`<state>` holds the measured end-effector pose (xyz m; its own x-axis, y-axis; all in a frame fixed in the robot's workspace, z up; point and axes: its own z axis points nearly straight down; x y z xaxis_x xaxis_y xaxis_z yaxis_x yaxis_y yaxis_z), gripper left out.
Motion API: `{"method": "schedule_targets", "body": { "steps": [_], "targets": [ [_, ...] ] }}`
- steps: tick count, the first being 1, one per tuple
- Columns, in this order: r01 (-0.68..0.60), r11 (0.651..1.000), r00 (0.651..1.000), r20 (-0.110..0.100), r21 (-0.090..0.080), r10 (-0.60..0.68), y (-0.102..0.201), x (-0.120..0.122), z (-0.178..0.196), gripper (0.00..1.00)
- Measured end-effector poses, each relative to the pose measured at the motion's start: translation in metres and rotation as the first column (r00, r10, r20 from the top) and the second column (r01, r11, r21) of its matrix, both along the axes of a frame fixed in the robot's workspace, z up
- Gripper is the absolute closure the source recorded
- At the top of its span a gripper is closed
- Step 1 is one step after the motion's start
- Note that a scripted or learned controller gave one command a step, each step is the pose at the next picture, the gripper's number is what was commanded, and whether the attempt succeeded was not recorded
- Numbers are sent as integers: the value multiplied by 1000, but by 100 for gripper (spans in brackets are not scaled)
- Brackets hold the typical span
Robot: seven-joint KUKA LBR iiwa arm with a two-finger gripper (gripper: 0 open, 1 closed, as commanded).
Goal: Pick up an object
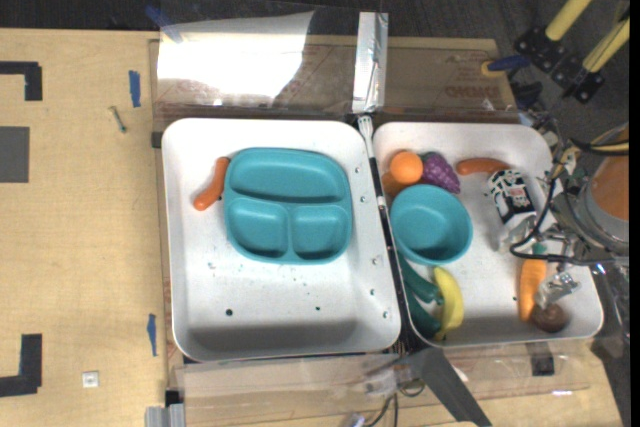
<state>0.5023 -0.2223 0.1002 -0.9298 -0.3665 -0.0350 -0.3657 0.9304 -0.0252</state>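
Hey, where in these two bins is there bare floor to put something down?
Left bin: a wide bare strip below the teal divided plate. Right bin: a patch between teal bowl, banana and carrot. Its top edge is crowded.

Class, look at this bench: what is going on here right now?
A robot arm reaches in from the right, its gripper low over the right bin's near corner, by a carrot and a brown object. A blue bowl, banana and orange lie untouched. The left bin holds a blue divided plate.
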Motion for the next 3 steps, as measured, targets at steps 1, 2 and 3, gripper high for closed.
{"method": "schedule_targets", "body": {
  "steps": [1,2,3],
  "targets": [
    [-148,989,989,-2,0,148,4,-2,-6,0],
    [-374,927,927,-28,3,374,0,-7,-11,0],
    [-244,970,969,-29,9,244,39,74,-12,0]
  ]
}}
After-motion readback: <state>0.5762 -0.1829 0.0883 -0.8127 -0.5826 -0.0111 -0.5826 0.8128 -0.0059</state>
